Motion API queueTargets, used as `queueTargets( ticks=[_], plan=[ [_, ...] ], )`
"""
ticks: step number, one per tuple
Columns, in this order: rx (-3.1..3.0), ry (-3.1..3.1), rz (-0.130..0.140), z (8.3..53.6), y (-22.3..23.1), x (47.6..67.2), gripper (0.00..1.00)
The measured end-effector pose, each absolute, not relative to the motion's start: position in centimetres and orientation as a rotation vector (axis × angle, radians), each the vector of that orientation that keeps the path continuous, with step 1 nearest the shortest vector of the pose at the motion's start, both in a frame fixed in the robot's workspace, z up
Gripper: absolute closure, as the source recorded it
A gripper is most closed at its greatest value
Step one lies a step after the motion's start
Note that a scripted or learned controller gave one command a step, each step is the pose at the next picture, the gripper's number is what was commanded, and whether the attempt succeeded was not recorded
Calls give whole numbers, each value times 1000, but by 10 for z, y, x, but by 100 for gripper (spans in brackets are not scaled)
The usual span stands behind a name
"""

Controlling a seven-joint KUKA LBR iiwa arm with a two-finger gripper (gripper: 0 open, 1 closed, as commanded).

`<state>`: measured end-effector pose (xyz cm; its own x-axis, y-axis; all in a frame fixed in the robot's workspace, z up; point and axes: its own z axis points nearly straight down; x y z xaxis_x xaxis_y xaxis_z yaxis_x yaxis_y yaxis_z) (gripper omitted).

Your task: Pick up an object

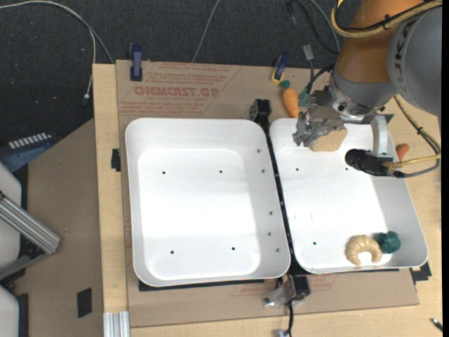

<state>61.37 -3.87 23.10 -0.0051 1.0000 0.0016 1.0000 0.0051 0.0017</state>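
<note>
My gripper (314,130) hangs over the back left corner of the right bin (330,209). A tan block-like object (330,143) lies right under it and partly hidden by it; I cannot see whether it is gripped. A pale croissant-shaped piece (365,249) and a small teal object (388,241) lie together in the right bin's front right corner.
The left bin (200,202) stands beside the right one, their rims touching along the middle. An orange carrot-like piece (290,102) lies on the cardboard behind the right bin. A small orange thing (401,150) sits at the right bin's far right rim. Blue clamps hold the board's back edge.
</note>
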Motion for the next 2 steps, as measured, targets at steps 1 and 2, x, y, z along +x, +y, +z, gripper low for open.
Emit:
queueTargets(
  ticks=[1,2],
  plan=[
    [2216,2227,3,235,14,618,100],
    [2216,2228,3,240,73,612,100]
  ],
)
